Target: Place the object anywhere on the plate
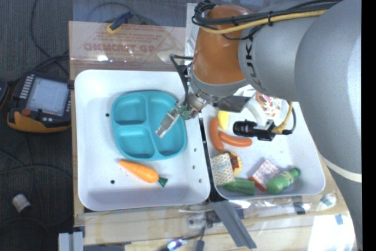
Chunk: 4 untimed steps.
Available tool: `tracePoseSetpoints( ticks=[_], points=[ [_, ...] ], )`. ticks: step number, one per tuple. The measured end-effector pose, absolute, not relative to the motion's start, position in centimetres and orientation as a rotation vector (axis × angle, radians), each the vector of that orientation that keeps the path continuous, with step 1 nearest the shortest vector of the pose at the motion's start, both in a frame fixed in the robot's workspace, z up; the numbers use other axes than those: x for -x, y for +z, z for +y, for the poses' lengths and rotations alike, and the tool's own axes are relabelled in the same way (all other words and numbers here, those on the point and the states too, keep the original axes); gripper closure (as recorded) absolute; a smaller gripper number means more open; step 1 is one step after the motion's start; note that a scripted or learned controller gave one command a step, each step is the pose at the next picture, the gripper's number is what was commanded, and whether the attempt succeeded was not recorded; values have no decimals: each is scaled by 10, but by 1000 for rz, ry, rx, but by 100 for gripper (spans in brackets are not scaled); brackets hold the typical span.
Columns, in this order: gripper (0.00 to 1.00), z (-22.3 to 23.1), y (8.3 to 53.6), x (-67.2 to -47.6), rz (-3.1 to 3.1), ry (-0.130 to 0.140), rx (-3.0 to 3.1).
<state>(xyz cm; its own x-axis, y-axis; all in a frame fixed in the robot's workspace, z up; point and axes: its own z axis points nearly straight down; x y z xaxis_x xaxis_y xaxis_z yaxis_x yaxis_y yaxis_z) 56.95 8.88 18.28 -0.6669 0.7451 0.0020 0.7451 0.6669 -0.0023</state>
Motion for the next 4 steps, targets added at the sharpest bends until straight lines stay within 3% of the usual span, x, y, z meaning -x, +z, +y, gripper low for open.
tracePoseSetpoints(
  ticks=[1,2,3,4],
  points=[
    [100,89,191,-570,-2864,1,1281],
    [100,175,280,-549,-2909,0,1187],
    [100,217,226,-582,-2923,5,1153],
    [100,217,306,-589,-2583,6,1793]
  ],
)
